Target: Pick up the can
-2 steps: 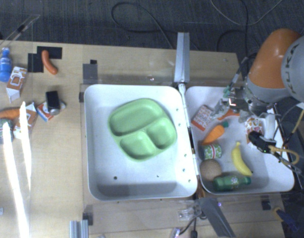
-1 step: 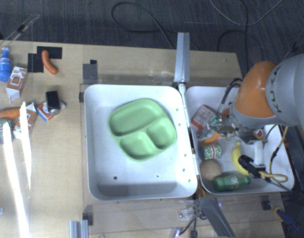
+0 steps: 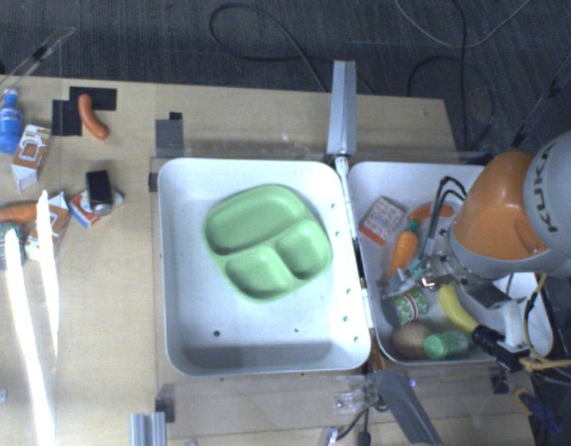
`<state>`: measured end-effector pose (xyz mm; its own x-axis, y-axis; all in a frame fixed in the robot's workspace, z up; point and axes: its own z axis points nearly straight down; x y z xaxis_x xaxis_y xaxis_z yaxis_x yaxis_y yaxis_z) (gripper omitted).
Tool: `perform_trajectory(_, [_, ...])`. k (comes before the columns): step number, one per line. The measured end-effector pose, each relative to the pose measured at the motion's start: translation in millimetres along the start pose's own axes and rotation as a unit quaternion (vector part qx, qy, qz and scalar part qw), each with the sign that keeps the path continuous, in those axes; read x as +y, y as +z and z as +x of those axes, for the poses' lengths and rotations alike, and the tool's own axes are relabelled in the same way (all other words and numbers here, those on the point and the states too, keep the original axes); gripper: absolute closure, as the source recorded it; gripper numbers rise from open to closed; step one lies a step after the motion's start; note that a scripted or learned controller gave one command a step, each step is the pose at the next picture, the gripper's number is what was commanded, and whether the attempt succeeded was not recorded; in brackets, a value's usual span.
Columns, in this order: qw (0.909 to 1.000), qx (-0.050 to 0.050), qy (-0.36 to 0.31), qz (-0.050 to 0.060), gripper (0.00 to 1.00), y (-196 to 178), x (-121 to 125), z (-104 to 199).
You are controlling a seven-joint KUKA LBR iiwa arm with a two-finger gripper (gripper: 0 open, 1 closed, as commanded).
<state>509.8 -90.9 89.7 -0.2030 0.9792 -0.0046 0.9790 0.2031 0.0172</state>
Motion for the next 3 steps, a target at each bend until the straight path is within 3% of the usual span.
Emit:
perform_trajectory(1, [1.0000,0.000,-0.001,-0.004,1.00,-12.0,3.6,1.2])
perform_trajectory(2, [1.0000,0.000,-0.001,-0.003,0.00,-11.8,3.2,1.1])
perform_trajectory(3, [1.0000,-0.001,-0.002,-0.006,1.00,-22.8,5.8,1.6])
